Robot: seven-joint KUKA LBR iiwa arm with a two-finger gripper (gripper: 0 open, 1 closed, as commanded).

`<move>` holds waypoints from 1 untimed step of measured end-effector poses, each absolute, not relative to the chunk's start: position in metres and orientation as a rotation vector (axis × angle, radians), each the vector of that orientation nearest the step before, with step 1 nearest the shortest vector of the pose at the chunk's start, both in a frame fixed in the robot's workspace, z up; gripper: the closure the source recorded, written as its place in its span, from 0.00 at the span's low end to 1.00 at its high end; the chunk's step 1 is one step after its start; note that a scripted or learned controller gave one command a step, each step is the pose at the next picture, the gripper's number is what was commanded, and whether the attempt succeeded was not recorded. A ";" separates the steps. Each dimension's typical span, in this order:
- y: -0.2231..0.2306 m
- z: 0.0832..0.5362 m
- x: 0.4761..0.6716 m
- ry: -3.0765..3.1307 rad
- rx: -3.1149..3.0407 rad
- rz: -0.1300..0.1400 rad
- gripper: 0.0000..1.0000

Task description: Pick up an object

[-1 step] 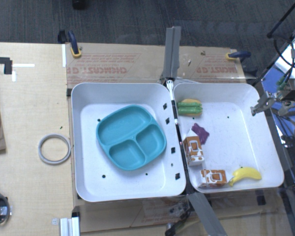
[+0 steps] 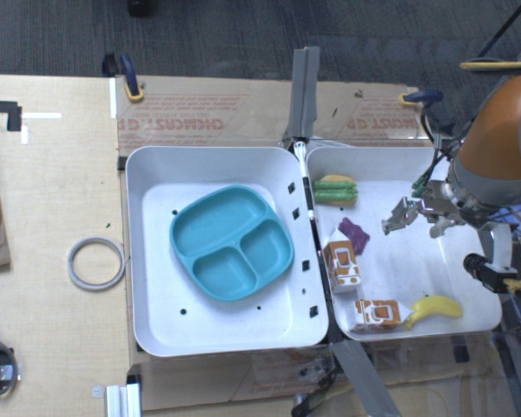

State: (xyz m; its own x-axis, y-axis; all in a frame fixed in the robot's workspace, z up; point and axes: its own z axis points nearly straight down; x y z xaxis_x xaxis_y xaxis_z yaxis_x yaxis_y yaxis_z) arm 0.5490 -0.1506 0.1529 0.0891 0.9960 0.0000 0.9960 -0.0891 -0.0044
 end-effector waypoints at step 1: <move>-0.092 0.125 0.485 -2.159 -2.277 0.004 0.00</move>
State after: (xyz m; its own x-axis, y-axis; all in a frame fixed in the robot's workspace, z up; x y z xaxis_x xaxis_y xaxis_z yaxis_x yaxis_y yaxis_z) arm 0.4849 -0.0920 0.1254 0.0534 0.9986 0.0004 0.9986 -0.0534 -0.0044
